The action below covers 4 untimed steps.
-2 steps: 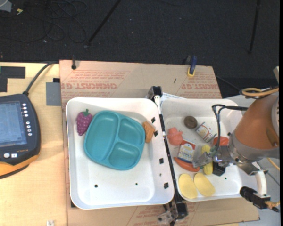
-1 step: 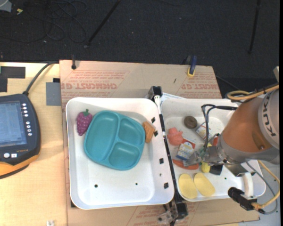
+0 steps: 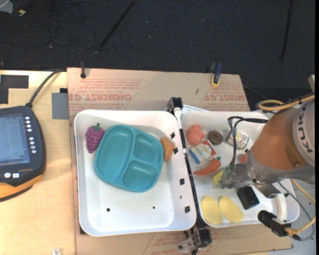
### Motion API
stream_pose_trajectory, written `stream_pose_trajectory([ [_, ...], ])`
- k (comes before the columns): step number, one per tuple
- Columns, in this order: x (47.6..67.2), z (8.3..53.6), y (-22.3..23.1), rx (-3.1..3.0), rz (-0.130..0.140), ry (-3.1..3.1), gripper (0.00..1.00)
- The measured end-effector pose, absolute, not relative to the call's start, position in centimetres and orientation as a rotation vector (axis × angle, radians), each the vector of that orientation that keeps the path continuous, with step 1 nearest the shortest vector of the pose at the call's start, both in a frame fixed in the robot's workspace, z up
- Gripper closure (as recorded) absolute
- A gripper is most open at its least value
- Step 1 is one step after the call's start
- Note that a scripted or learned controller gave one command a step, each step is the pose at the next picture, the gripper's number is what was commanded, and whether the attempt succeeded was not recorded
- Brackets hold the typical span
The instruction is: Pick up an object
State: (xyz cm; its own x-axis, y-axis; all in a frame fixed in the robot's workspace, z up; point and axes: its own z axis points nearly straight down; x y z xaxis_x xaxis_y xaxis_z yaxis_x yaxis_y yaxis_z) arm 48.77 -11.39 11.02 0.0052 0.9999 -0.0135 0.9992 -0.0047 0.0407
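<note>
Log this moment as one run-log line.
arm over right bin | gripper low by red pepper | grasp unconfirmed | teal plate left bin

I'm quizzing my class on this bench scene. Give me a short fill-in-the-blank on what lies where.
1. The teal divided plate lies in the ___ bin.
2. The purple grapes lie by the plate's ___ edge.
3. The two yellow slices lie in the ___ bin.

Missing words: left; left; right
</note>
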Motion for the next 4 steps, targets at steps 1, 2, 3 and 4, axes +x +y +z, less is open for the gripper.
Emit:
stream_pose_trajectory([
  [1, 48.7, 10.9, -11.4, 2.201, 0.028, 2.190, 0.00],
  [2, 53.3, 8.6, -11.9, 2.222, -0.001, 2.224, 0.00],
  [3, 53.1, 9.7, -12.0, 2.228, -0.004, 2.223, 1.00],
  [4, 56.0, 19.3, -4.3, 2.210, 0.013, 2.228, 1.00],
])
